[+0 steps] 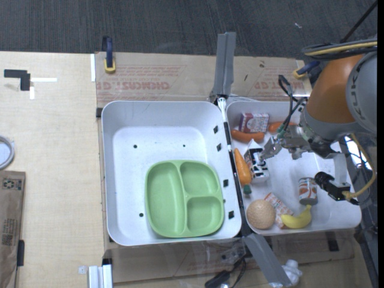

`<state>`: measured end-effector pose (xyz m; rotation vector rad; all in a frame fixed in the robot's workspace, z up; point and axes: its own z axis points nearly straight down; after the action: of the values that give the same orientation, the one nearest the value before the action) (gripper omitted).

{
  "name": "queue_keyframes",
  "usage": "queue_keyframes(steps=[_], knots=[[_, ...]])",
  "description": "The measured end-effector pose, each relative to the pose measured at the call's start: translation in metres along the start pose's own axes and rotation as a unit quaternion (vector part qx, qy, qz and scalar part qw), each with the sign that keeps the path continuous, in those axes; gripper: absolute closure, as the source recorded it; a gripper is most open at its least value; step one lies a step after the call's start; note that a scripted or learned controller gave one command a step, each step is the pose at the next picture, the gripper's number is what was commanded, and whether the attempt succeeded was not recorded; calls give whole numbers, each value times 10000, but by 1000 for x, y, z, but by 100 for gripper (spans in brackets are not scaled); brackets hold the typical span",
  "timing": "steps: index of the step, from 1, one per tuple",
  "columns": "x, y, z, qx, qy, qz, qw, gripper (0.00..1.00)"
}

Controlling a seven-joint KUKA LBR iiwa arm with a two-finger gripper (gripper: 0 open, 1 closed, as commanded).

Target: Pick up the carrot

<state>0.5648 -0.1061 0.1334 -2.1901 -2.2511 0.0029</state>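
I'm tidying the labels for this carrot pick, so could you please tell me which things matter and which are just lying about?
Belongs to the job:
carrot
gripper
right bin

Lying about:
green plate
banana
small can
round tan ball
left bin

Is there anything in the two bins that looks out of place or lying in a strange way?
One thing stands out: a carrot lies against the left wall of the right bin, by the divider between the bins, not flat among the other items. The green plate in the left bin sits flat and looks normal.
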Motion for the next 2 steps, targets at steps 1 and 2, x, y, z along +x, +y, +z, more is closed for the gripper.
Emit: queue_keyframes(steps=[1, 2], knots=[[-94, -21, -70, -6, -5, -356, 9994, 0], [-65, 59, -6, -4, -1, 104, 9999, 0]])
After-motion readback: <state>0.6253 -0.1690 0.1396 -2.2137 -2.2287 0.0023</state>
